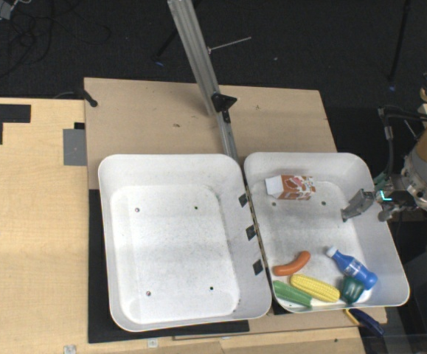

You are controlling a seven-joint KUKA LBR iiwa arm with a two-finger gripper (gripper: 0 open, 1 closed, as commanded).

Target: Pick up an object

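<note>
Probably best to go for the small carton point(290, 186), lying flat and alone in the upper part of the right bin point(309, 156), well apart from everything else in it. Looks light and boxy, likely thin card: stiff enough along its edges, prone to denting if squeezed across the broad face. Should take a grip across the two long sides, from above. Shows white with a red-brown printed panel, but no brand or wording legible at this size. Down in the lower right corner of the same bin, a crowded cluster: orange sausage-shaped toy point(291, 263), yellow corn cob point(315, 287) touching a green piece point(293, 295) beside it, and a blue bottle point(352, 266) with a dark green item point(352, 290) just below. Appear to be smooth, hollow plastic, so light but slippery and apt to roll; harder to pinch cleanly while packed together. Carry no readable labels either. At the right edge of the frame, over the bin's right rim, gripper point(370, 209) spread apart with nothing between its fingers, near the carton but not touching it. To the left, a second white bin point(169, 234) on the tan surface point(198, 116).
</note>
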